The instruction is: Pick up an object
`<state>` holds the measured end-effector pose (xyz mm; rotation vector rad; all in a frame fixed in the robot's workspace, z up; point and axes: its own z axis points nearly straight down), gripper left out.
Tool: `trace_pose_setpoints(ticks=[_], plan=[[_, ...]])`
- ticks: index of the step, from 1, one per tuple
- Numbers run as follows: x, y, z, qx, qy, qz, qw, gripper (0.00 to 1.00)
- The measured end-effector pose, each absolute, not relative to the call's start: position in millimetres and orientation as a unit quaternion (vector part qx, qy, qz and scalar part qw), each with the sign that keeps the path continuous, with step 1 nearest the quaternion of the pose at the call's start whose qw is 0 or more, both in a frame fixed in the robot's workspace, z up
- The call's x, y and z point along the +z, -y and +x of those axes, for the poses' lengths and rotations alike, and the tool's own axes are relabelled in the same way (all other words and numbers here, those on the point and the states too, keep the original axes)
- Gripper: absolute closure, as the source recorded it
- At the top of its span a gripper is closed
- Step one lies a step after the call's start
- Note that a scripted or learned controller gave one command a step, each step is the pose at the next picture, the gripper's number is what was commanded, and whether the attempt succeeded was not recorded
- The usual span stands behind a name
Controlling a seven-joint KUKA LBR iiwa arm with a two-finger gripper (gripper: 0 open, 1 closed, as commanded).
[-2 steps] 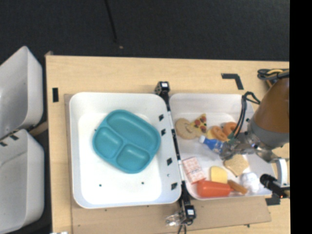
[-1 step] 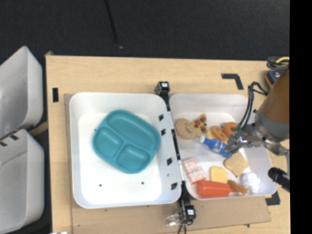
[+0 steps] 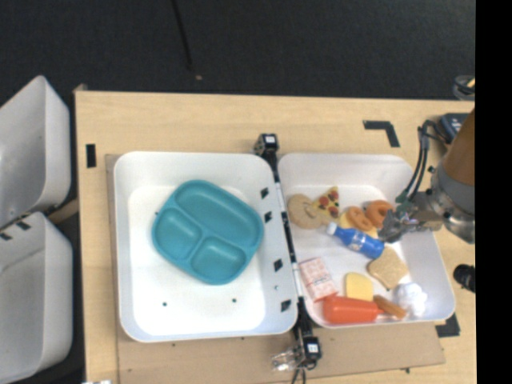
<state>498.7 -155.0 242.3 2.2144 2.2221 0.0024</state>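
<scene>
Blue plastic bottle (image 3: pixel 358 241) lying in right white bin (image 3: pixel 416 174) among toy food, gripper (image 3: pixel 394 226) lowered just beside it, finger state can't be told, teal divided plate (image 3: pixel 208 232) in left bin (image 3: pixel 136 294)

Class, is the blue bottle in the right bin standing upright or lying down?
Lying down. The blue bottle rests lengthwise on the right bin floor, white cap pointing left, beside the gripper.
</scene>
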Motion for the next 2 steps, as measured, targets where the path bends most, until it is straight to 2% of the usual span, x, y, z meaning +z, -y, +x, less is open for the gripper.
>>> trace_pose_setpoints(ticks=[1,2], plan=[[250,103,515.5,0.0004,-0.710,0.705,0.000,1.00],[236,51,529.5,-0.0007,-0.709,0.705,-0.001,1.00]])
